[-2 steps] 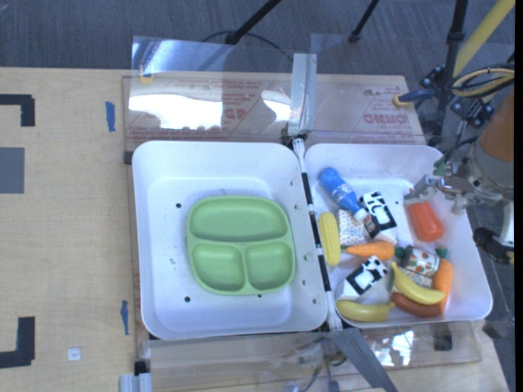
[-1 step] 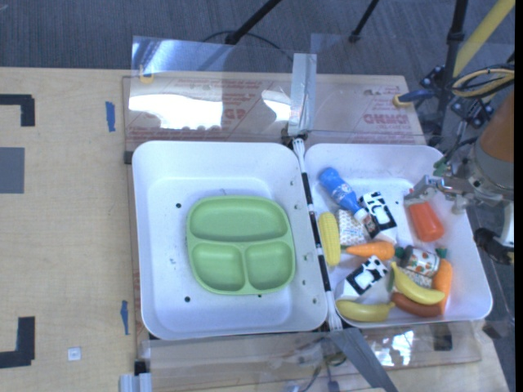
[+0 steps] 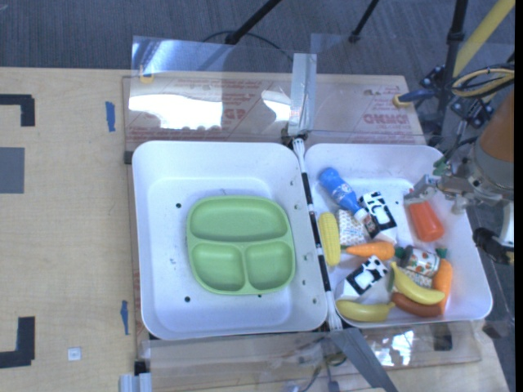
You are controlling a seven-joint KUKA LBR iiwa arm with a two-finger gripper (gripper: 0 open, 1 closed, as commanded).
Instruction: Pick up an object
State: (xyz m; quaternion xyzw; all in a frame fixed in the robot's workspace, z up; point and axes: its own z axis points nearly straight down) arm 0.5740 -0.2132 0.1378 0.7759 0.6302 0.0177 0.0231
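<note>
The right bin (image 3: pixel 384 158) holds a pile of toy food. A blue bottle (image 3: pixel 337 188) lies at its back left, with a yellow corn cob (image 3: pixel 328 237) beside it along the divider. In the middle lies an orange carrot (image 3: pixel 369 250) between two black-and-white marked blocks (image 3: pixel 377 208) (image 3: pixel 365 275). Two bananas (image 3: pixel 364 309) (image 3: pixel 417 288) lie at the front. An orange-red piece (image 3: pixel 425 220) rests near the right wall. My gripper (image 3: pixel 444 186) hangs at the bin's right side, just above and behind that orange-red piece, with nothing seen held.
The left bin (image 3: pixel 155 219) carries a green divided plate (image 3: pixel 241 244). Clear plastic shields (image 3: pixel 212 88) stand behind both bins. Tripod legs and cables crowd the back right. A red sausage-like piece (image 3: pixel 415 305) and a small can (image 3: pixel 422 261) lie at the right bin's front.
</note>
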